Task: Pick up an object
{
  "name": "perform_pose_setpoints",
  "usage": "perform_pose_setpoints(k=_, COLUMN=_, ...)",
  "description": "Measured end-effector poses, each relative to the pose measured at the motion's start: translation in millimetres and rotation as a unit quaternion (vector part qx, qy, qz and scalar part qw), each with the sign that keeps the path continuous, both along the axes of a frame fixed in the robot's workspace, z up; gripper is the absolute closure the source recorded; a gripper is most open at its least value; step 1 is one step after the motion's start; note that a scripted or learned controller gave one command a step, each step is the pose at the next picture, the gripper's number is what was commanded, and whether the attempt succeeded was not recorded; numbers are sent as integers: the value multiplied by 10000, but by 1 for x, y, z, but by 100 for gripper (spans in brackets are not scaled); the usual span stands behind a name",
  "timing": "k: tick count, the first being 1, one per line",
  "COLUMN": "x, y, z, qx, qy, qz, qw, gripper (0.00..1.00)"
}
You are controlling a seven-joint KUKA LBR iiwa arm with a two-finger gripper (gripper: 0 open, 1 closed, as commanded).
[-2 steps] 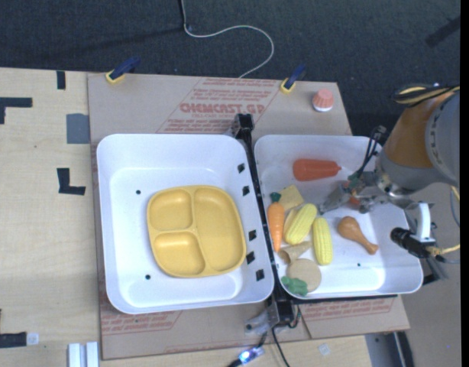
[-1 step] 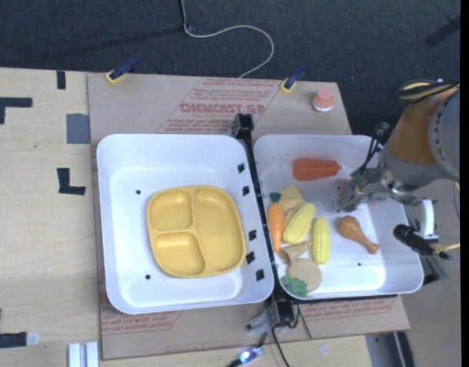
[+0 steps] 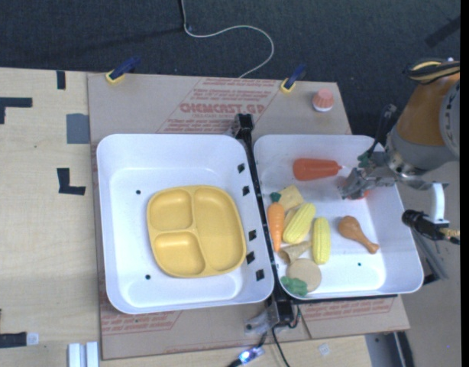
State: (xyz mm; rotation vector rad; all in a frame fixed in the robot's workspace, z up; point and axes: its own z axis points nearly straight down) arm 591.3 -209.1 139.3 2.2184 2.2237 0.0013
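Pincer (image 3: 355, 186) hovers just right of the red sausage (image 3: 316, 169).

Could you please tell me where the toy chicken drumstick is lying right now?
The chicken drumstick lies in the right bin, toward its right side, just right of the upright corn cob and below the gripper.

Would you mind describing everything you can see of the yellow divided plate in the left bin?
The yellow plate looks like smooth moulded plastic, a rounded square with raised ridges splitting it into three compartments: two at the far side, one at the near left. It lies flat, turned slightly askew, near the middle of the left bin, resting on the bin's floor. Nothing lies in it, and no other object touches it.
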Motion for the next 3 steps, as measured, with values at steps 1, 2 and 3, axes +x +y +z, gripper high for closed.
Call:
perform_pose_setpoints(k=1, x=-4, y=3, z=43, qx=-2, qy=1, qz=-2, qw=10000, gripper=100)
perform_pose_setpoints(k=2, x=-3, y=3, z=87, qx=-6, qy=-4, qz=-2, qw=10000, gripper=100)
perform_pose_setpoints(k=3, x=-25, y=54, z=75, qx=11, qy=32, qz=12, qw=10000, gripper=100)
